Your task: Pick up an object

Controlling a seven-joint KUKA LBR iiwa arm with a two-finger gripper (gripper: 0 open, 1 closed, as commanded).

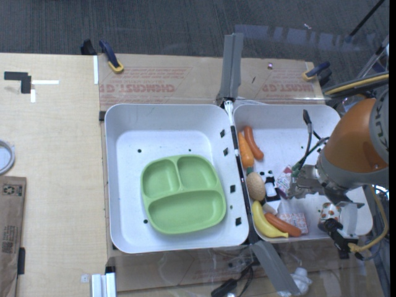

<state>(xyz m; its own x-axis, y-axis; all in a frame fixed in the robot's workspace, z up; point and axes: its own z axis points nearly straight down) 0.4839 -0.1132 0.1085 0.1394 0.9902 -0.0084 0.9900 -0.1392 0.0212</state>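
Roughly: pick looked not yet done, nothing visibly lifted.

Left edge of the counter (55, 166): a brown paper bag (11, 218) carried a recycling-type mark, too small to read. Left bin (117, 184) held a green divided plate (183, 193), lying flat, no objects in its compartments.

Behind the bins, the cardboard sheet (185, 76) bore red print, upside down to the camera; it looked like "CHEMCST. GF…", repeated on the right half, not fully legible.

Right bin (278, 113) held the candidates, all resting on its floor by the left wall: an orange carrot-like piece (245, 152), a red sausage-like piece (253, 143), a brown egg-shaped item (256, 186), a banana (262, 221), and a small printed packet (292, 215) whose text was unreadable.

The pincer (296, 185) sat low in the right bin, just beside the packet and a small black-and-white item (270, 181). Its state I couldn't tell, since the wrist hid it.

Left to do, as I judged it: confirm a grip and lift clear.
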